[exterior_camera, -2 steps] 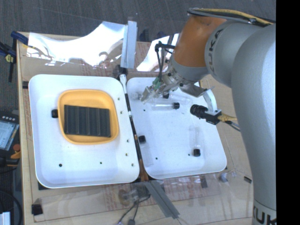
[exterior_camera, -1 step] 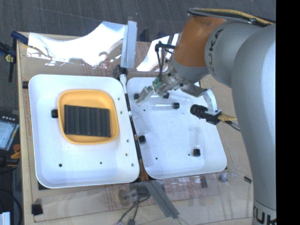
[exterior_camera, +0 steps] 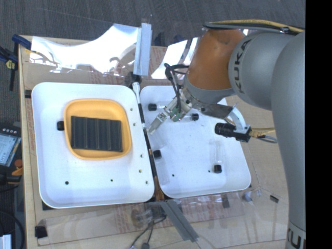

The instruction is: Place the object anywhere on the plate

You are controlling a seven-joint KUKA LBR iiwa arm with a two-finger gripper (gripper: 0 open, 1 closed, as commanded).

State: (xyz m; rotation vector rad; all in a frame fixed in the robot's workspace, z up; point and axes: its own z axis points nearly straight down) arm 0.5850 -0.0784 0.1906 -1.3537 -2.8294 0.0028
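A yellow plate (exterior_camera: 96, 109) lies in the left bin (exterior_camera: 46, 180). A dark ribbed rectangular object (exterior_camera: 98, 134) rests flat on the plate, covering most of its middle. My gripper (exterior_camera: 156, 122) hangs over the left edge of the right bin (exterior_camera: 197, 183), near the divide between the two bins and to the right of the plate. It is apart from the dark object. The grey arm with its orange band (exterior_camera: 215, 58) reaches in from the upper right.
Small black pieces (exterior_camera: 157, 153) (exterior_camera: 218, 168) sit on the right bin's floor, and a faint clear item (exterior_camera: 215, 150) lies near them. A black part (exterior_camera: 231, 131) juts from the arm's wrist. Shiny foil (exterior_camera: 93, 53) lies behind the bins.
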